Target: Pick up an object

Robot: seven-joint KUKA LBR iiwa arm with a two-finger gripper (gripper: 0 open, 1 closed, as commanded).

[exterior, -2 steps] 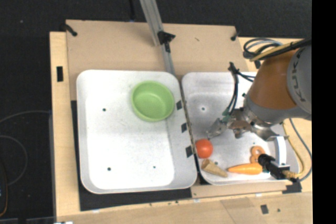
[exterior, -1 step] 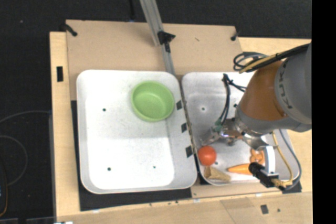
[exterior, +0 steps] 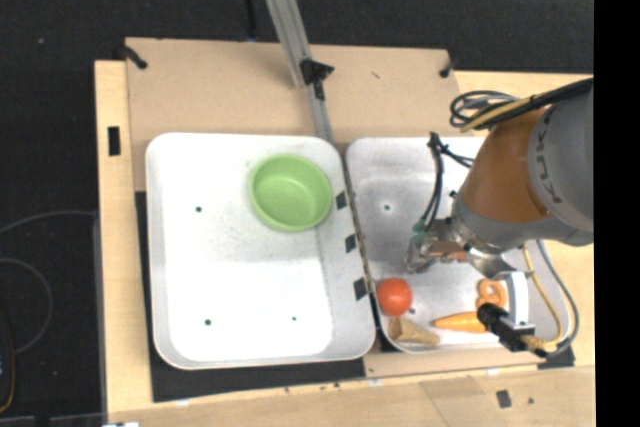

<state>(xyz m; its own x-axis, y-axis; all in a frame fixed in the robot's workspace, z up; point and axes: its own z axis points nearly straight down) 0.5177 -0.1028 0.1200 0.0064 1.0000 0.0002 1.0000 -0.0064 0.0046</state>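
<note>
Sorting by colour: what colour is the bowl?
Light green bowl, seen in the camera view.

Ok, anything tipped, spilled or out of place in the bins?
Nothing stands out. The green bowl sits upright in the left bin; the red ball and small items cluster at the right bin's near edge.

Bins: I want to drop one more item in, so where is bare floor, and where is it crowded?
Left bin: bare below and left of the green bowl. Right bin: bare far-left corner. Its near end is crowded: red ball, carrot, tool.
</note>
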